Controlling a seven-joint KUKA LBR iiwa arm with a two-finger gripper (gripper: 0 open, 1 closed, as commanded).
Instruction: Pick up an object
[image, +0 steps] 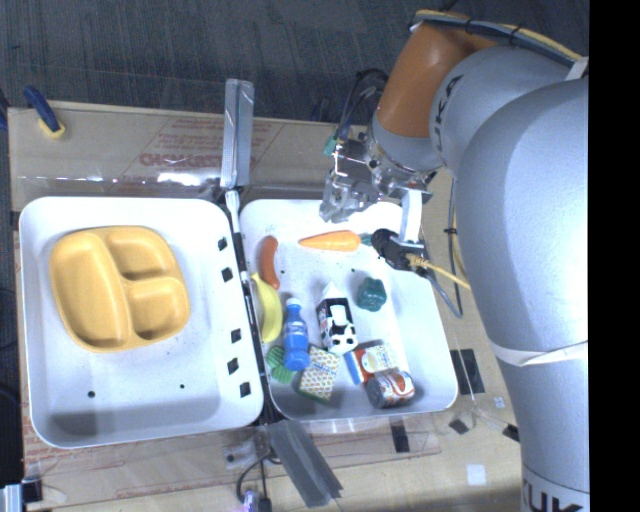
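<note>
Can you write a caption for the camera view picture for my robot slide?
Robot gripper hovers over the right bin near a toy carrot, while a yellow tray sits in the left bin.

A brown bench (150, 145) carries two shallow white bins side by side: the left bin (50, 400) and the right bin (440, 385), edges touching.

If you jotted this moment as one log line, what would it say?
gripper: above right bin's far edge, holding nothing visible | carrot: lying in bin just below gripper | yellow tray: in left bin
</note>
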